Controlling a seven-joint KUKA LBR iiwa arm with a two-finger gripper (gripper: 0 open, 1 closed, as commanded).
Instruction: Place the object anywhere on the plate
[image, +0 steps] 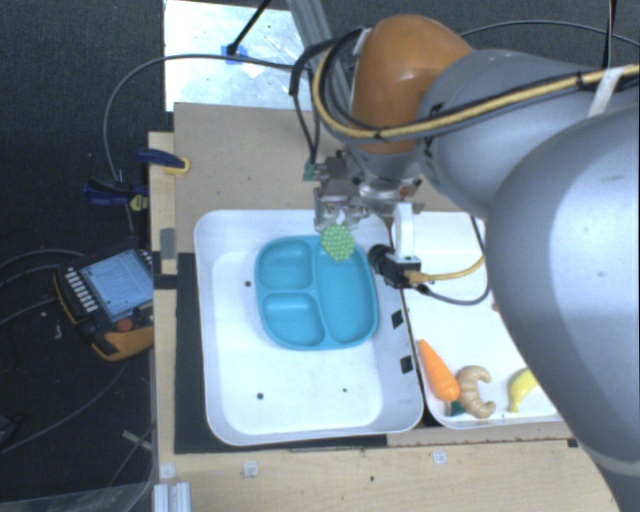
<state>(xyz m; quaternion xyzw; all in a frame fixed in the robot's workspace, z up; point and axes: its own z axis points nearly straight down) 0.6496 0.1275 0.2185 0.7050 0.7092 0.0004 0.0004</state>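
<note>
**Green object held over the plate's far edge, release still to come**

The small green object (338, 242), knobbly and roughly oval, hangs just under the gripper (335, 225), whose fingers appear to pinch its top. It sits over the far right edge of the blue plate (315, 295), above the rim of the long right-hand compartment. Its long axis looks close to vertical, tilted slightly, with the narrower end toward the gripper (the texture is too fine to say what kind of object it is).

As a judgement, the carrying part seems mostly done: the object is already above the plate, and what is left is to lower it and let go so it settles inside the rim rather than rolling off the far edge.

The plate lies in the far half of the left bin (290, 405), nearer its right wall. The right bin (455, 235) holds an orange carrot (438, 370), a beige curled piece (477, 388) and a yellow piece (520, 385) along its near edge. The grey arm (520, 150) reaches over from the right.
</note>
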